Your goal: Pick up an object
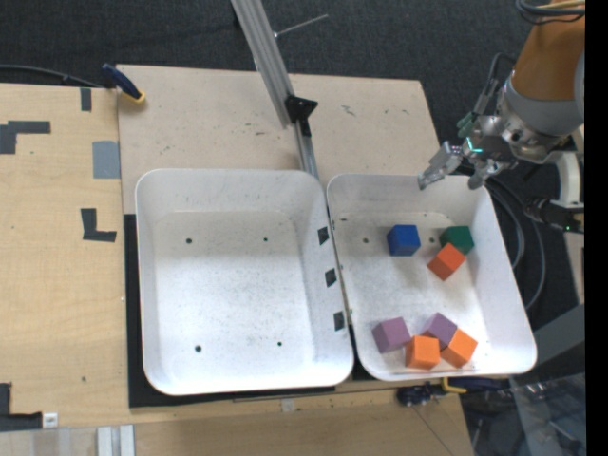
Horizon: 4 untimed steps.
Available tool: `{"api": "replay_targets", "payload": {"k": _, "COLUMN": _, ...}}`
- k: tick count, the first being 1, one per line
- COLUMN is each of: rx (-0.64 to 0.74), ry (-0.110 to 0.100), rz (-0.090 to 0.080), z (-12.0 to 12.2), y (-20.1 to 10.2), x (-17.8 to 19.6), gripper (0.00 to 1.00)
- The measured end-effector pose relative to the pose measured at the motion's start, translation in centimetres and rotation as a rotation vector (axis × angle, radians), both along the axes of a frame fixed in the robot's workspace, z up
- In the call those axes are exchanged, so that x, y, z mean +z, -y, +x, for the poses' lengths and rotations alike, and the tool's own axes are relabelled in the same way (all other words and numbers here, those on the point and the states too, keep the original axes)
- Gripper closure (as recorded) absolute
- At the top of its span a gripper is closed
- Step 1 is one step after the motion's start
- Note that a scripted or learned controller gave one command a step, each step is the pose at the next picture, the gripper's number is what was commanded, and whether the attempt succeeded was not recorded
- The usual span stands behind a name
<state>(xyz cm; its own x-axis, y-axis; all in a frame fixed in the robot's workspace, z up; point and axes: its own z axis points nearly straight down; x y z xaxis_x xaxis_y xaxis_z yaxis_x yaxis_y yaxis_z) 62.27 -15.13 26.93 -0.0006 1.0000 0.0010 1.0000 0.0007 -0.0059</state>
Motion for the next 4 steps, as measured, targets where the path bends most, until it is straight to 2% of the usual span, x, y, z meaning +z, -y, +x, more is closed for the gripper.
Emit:
{"api": "replay_targets", "payload": {"k": 1, "rx": 0.001, "ry": 0.005, "rz": -0.002, "z": 0.1, "y": 0.0, "x": 0.3, "gripper": 0.0}}
{"api": "replay_targets", "payload": {"k": 2, "rx": 0.001, "ry": 0.005, "rz": -0.002, "z": -0.2, "y": -0.1, "x": -3.8, "gripper": 0.0}}
{"api": "replay_targets", "payload": {"k": 4, "rx": 0.001, "ry": -0.002, "rz": -0.001, "z": -0.2, "y": -1.5, "x": -15.8, "gripper": 0.0}}
